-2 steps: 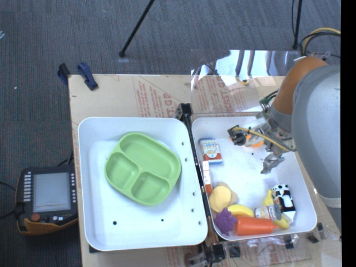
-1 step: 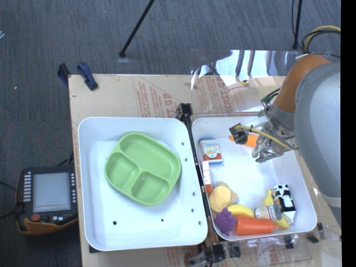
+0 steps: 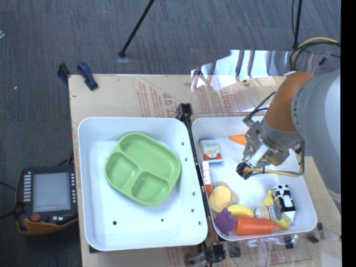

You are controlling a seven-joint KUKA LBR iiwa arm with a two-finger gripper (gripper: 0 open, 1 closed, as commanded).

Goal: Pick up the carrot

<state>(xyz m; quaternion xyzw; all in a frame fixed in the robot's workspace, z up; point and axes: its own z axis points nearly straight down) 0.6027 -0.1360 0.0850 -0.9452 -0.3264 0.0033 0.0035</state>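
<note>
In the right bin (image 3: 309, 202), a small orange pointed piece (image 3: 238, 139) that looks like a carrot tip lies near the far wall, partly hidden by the arm. A larger orange carrot-shaped thing (image 3: 256, 225) lies along the near wall. My gripper (image 3: 253, 152) hangs over the middle of this bin, just to the right of the small orange piece and well above the larger one. Nothing is visibly held.
The right bin also holds a small blue-and-white carton (image 3: 211, 151), a yellow round fruit (image 3: 220, 197), purple grapes (image 3: 225, 221), a banana (image 3: 242, 210) and a black-and-white bottle (image 3: 283, 197). A green divided plate (image 3: 143, 168) lies in the left bin (image 3: 89, 149).
</note>
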